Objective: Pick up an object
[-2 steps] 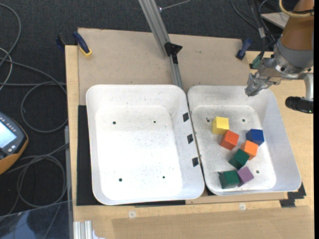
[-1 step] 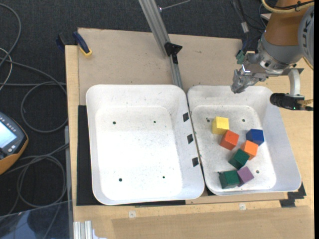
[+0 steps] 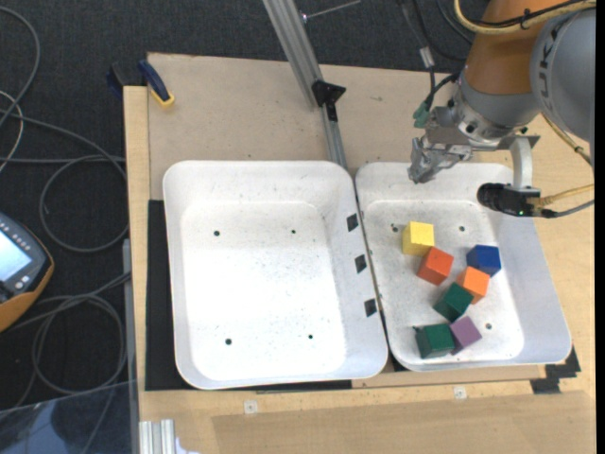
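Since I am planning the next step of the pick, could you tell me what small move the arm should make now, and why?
Probably shift the gripper toward the camera and lower it over the yellow block. The gripper sits at the far rim of the right bin with nothing between its fingers, and the yellow block is the nearest of the cluster, with bare floor on its far side.

Two white bins (image 3: pixel 189 187) look like speckled matt plastic; the surface (image 3: pixel 236 93) is bare wood, the pole (image 3: pixel 293 36) dull metal.
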Controlling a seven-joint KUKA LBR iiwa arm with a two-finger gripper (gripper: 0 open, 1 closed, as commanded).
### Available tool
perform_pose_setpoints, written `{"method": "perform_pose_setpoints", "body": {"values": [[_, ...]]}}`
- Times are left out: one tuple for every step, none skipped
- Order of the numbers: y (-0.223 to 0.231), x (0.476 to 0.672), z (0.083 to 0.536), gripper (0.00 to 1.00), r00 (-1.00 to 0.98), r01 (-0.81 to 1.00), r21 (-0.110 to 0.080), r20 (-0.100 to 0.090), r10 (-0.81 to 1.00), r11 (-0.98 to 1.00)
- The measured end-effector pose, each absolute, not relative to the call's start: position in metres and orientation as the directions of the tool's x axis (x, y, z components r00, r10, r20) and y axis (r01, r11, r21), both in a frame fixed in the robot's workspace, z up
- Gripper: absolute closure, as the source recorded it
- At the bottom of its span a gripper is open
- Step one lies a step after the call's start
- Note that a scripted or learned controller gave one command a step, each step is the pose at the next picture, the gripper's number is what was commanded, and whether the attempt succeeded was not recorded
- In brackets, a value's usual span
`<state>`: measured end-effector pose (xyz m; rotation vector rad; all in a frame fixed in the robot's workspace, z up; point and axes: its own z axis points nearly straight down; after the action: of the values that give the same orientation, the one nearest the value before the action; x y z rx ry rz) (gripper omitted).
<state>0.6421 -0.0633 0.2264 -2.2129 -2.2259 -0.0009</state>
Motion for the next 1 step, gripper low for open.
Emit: {"method": "perform_pose_setpoints", "body": {"values": [[-0.0109,0.6309,0.2304,1.00,-0.007,1.000,-0.002,0.003,1.000,0.007]]}}
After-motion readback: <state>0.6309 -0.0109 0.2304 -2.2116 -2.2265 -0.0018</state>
